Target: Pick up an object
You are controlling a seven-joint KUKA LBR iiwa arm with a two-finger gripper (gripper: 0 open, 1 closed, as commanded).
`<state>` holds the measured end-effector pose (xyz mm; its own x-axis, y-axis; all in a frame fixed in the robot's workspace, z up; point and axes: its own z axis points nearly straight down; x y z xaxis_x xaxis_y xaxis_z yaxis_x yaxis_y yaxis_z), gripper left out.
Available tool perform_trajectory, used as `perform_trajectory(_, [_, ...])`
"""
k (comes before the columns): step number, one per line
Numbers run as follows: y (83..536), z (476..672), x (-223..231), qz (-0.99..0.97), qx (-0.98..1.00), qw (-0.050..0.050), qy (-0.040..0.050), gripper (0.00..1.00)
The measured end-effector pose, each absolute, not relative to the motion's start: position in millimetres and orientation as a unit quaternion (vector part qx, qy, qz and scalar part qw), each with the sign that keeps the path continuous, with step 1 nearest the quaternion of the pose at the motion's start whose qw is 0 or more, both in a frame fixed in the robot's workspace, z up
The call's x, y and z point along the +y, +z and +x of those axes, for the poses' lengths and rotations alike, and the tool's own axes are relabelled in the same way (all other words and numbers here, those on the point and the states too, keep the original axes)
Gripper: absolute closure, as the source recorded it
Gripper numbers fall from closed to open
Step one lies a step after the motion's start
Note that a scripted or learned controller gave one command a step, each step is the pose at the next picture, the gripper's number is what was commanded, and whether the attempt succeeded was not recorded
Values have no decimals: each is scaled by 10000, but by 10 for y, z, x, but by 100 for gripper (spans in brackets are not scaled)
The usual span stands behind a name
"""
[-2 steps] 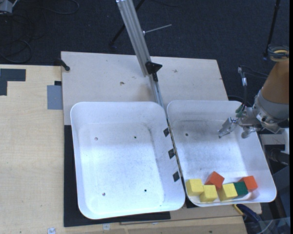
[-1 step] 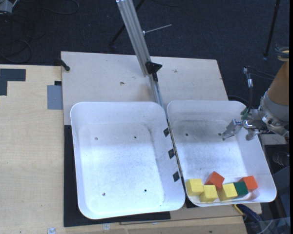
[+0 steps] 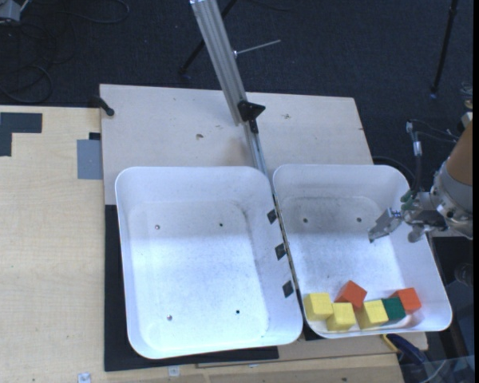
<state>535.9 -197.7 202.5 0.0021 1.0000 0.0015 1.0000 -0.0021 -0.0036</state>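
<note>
The tool (image 3: 393, 223) hangs released, holding nothing; the red block (image 3: 351, 293) looks light, rigid, best pinched across flat sides.

You see two shallow white plastic bins (image 3: 195, 337), smooth with a faint sheen and dark speckling, on a pale matt wooden counter (image 3: 40, 238). Matt painted blocks (image 3: 343, 316) look like wood; the ribbed grey post (image 3: 222, 58) looks like brushed metal.

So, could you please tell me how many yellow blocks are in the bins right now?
3, all in the right-hand white plastic bin, along its near edge: one yellow block at the left, a second next to it, a third beside the green block. Others could be hidden.
</note>
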Motion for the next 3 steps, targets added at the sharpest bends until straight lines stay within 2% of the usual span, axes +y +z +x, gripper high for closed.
perform_trajectory(1, [883, 5622, -2091, -7078, -7065, 7, 4, 0])
perform_trajectory(2, [1506, 5375, -1186, -7051, -7092, 10, -7, 0])
perform_trajectory(3, [910, 4874, -1033, -7077, -7065, -24, -12, 0])
